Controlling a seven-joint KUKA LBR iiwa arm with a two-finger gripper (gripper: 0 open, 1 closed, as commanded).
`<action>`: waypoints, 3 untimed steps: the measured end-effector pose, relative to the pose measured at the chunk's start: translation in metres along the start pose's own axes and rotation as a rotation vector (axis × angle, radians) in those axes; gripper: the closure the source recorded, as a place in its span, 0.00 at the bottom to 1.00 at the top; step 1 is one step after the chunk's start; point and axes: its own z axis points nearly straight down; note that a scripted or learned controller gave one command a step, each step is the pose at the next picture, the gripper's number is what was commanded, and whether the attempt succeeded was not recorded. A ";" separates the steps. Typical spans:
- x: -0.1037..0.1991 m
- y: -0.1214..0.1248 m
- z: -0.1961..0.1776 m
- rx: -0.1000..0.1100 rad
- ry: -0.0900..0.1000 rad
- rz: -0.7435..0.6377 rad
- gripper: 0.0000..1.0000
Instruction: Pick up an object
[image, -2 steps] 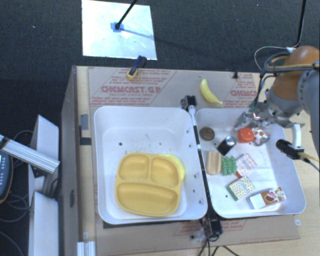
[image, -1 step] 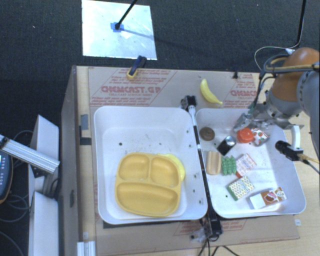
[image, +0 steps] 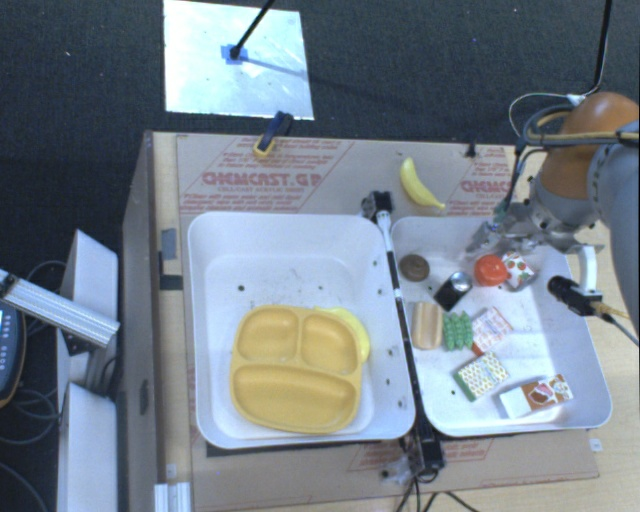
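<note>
Bins, two, white and shallow, side by side on a desk (image: 300, 170) topped with printed brown board. Left bin (image: 230, 245): a yellow divided tray (image: 295, 368) in its near half, with a yellow piece (image: 355, 330) tucked at the tray's right edge; the far half is bare floor, giving open room along the back and left walls. Right bin (image: 590, 385): crowded through the middle, with bare floor along its near right edge. Contents, far to near: a brown round item (image: 414, 267), a red ball (image: 490, 270) touching a patterned packet (image: 518, 270), a small black object (image: 453, 291), a tan block (image: 427, 325) beside the shared wall, a green knobbly piece (image: 457, 330), a small pink-and-white box (image: 491, 328), a checkered box (image: 481, 376), and a white-and-orange box (image: 535, 394) nearest the front. Pincer (image: 500, 232): at the far right corner of the right bin, just behind the red ball; whether its fingers are wide or narrow cannot be told, and nothing is seen held. A banana (image: 420, 186) lies on the desk behind the right bin, and a yellow-tipped tool (image: 271, 135) behind the left. Dark carpet surrounds the desk, with a shiny square sheet (image: 238, 60) on it.
</note>
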 end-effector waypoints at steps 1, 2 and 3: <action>0.034 -0.038 0.012 0.031 0.019 0.002 0.00; 0.034 -0.037 0.001 0.028 0.019 0.001 1.00; 0.108 -0.072 -0.092 0.029 0.021 0.000 1.00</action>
